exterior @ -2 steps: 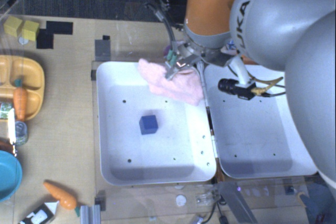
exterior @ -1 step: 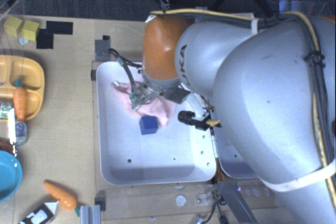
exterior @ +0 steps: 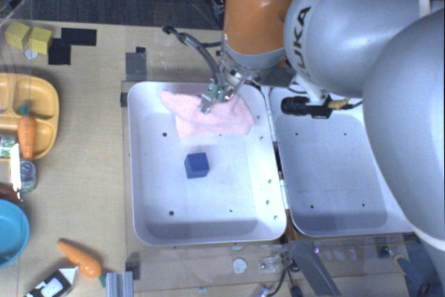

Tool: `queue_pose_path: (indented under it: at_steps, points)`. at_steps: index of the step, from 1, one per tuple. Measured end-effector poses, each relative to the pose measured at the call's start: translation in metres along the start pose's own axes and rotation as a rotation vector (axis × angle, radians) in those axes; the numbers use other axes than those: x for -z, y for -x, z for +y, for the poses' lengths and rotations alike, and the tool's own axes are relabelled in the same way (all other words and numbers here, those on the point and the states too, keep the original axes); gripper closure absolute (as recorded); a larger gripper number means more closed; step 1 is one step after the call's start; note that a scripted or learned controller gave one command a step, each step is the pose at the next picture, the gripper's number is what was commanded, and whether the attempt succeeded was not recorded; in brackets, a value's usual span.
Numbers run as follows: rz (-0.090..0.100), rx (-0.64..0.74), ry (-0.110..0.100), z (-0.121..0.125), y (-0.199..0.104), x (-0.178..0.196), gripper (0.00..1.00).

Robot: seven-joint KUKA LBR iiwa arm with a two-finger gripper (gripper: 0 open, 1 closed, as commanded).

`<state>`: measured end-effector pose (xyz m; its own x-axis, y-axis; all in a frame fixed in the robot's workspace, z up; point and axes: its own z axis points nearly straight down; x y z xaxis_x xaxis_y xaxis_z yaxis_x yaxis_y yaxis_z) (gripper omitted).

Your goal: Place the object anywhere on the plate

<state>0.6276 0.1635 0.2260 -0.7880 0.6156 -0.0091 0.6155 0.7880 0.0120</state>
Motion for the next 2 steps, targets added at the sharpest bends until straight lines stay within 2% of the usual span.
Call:
queue_pose_path:
  at_steps: [1, 2]
  points:
    - [0.004, -0.178, -0.004, 0.043, -0.019, -0.003, 1.0]
    - [0.002, -0.156, -0.003, -0.037, -0.039, 0.057, 1.0]
